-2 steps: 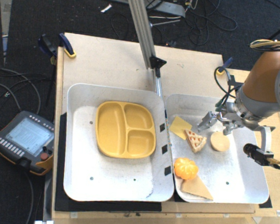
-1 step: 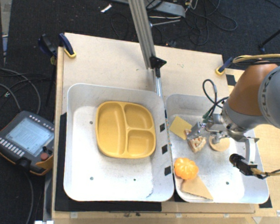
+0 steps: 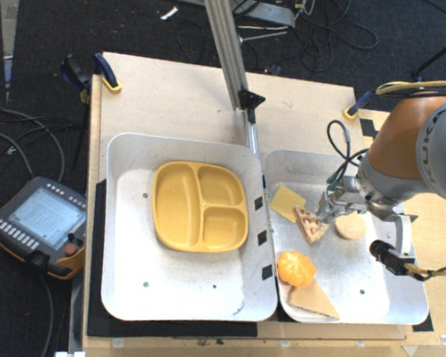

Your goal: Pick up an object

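My gripper (image 3: pixel 328 211) hangs low in the right bin (image 3: pixel 399 304), its tip right over a brown waffle-patterned wedge (image 3: pixel 310 225). A pale yellow cheese slice (image 3: pixel 287 203) lies just left of the wedge. A small round cream piece (image 3: pixel 351 227) sits to the right of the gripper. Nearer the front lie an orange fruit (image 3: pixel 296 269) and a tan triangular slice (image 3: pixel 313 300). The arm's wrist hides the fingertips.
The left bin (image 3: pixel 120 274) holds a yellow divided plate (image 3: pixel 201 207). A slanted metal pole (image 3: pixel 229 45) crosses the back of the bench. Yellow clamps (image 3: pixel 110 83) sit at the bench's back corners. A teach pendant (image 3: pixel 40 223) lies on the floor at left.
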You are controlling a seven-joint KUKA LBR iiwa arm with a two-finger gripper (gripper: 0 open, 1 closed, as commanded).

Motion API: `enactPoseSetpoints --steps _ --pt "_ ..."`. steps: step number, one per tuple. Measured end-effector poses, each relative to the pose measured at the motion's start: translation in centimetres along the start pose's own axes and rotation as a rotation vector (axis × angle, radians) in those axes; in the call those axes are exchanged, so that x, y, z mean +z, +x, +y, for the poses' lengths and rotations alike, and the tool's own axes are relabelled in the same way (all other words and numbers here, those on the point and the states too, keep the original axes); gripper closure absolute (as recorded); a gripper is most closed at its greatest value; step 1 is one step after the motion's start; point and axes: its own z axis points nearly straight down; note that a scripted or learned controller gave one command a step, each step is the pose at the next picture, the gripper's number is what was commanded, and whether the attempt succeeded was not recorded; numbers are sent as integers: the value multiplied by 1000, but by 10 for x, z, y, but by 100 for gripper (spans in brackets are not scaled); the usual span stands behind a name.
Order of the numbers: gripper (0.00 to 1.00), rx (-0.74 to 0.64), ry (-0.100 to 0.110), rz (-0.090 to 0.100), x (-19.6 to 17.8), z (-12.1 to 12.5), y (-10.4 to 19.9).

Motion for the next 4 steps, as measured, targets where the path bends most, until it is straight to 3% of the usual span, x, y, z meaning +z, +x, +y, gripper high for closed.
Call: enactPoseSetpoints --steps 2,3,4 --pt "100 -4 -4 -1 -97 0 13" --pt "100 -4 -1 0 -108 1 13" --pt "100 -8 3 2 -97 0 68"
